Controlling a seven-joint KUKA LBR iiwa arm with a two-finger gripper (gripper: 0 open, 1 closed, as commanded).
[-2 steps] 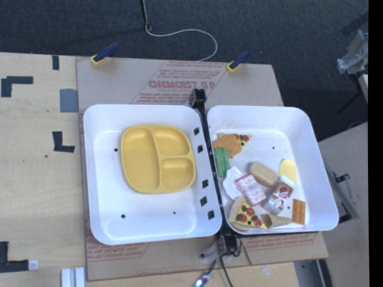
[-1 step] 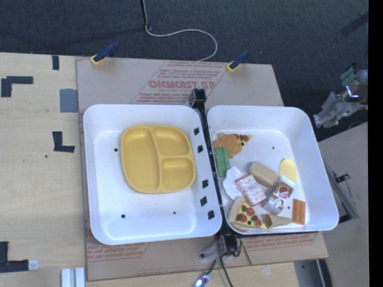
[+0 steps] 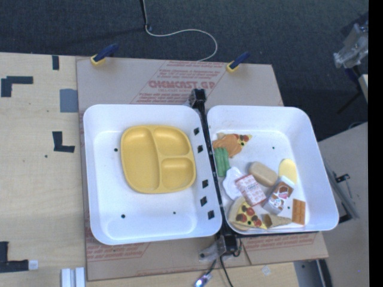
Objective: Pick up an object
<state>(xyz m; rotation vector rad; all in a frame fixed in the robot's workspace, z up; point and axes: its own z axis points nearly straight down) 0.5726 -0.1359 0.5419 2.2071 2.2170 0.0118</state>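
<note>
Because the toy foods (image 3: 257, 187) lie crowded together in the right bin (image 3: 312, 137), likely so any grab meets something, the end effector (image 3: 352, 48) hangs at the far right, well apart, spread or pressed together impossible to tell.

A divided plate (image 3: 158, 159) lies in the left bin (image 3: 99, 220); toy food items (image 3: 257, 187) crowd the right bin (image 3: 314, 154), toward frame bottom.

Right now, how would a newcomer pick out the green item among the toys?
Find the right-hand white bin, the one crowded with toy food. Along its left wall, just below the orange pizza slice, lies the green item. It is the only green piece, a narrow upright strip.
</note>
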